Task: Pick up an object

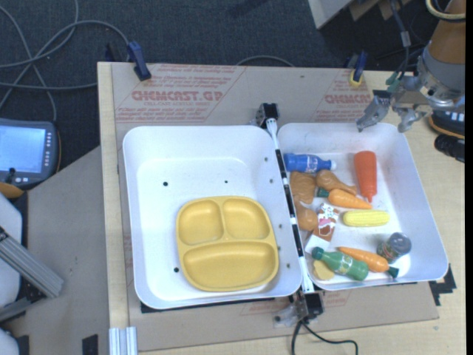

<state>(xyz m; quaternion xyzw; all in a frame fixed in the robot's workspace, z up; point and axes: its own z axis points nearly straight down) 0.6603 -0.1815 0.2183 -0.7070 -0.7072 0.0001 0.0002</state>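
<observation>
Your end effector (389,117) hangs open and empty above the right bin's (421,198) far rim; the red toy pepper (365,173) lies just below; yellow divided plate (226,242) fills the left bin (148,198).

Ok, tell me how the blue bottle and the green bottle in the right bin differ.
The blue bottle lies at the far end of the right bin, close to the divider; the green bottle lies at the near end. The blue bottle lies nearly level across the view, its white label showing; the green bottle lies at a slant, beside a carrot. Both are small toy bottles lying on their sides.
</observation>
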